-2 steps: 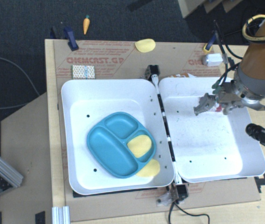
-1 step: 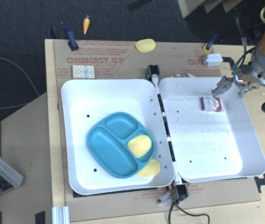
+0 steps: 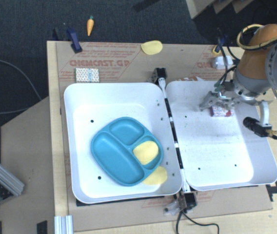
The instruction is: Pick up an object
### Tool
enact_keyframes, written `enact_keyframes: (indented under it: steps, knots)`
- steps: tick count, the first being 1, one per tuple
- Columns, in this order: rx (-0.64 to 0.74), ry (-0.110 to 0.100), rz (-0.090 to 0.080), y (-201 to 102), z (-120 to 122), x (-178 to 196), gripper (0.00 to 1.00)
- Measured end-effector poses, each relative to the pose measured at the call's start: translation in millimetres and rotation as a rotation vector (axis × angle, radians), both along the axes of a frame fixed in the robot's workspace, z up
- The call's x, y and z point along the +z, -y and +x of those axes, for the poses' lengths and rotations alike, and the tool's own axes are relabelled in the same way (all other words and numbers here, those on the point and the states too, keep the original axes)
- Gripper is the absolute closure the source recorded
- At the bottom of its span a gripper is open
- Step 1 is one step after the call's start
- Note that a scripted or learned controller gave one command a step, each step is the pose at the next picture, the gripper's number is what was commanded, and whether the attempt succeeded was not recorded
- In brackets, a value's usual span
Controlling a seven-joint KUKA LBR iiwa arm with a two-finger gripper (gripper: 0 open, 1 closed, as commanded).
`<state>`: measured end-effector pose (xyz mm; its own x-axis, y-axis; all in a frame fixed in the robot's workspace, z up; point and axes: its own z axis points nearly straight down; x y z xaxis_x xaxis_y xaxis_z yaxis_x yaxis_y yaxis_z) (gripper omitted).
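My gripper (image 3: 220,100) hangs over the far part of the right bin (image 3: 226,165), with the grey arm and its orange band reaching in from the right. Directly below it, on the bin floor, lies a small red and white packet (image 3: 221,112); its upper edge is partly covered by the gripper. I cannot tell whether the gripper touches the packet. In the left bin (image 3: 80,106) a blue divided plate (image 3: 116,152) carries a yellow piece (image 3: 146,151) in one compartment. A second yellow piece (image 3: 156,176) lies against the plate's near edge.
On the bench behind the bins are a flat yellow piece (image 3: 151,47), a small patterned box (image 3: 87,74) and a blue clip (image 3: 73,40). A small orange carrot (image 3: 90,26) lies on the dark floor beyond. A black fitting (image 3: 254,126) sticks out from the arm over the right bin.
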<state>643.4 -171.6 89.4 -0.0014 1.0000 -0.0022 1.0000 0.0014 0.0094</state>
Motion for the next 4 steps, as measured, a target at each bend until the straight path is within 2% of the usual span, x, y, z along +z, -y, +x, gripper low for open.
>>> enact_keyframes:
  steps: [1, 2, 3, 4]
  knots:
    - [0.000, 0.007, -0.004, 1, 2, 12, 1.00]
    - [0.000, 0.007, -0.004, 1, 2, 12, 0.00]
    - [-0.001, 0.002, -0.005, -12, 9, 1, 0.00]
    - [-0.001, 0.010, -0.007, -12, 11, 13, 1.00]
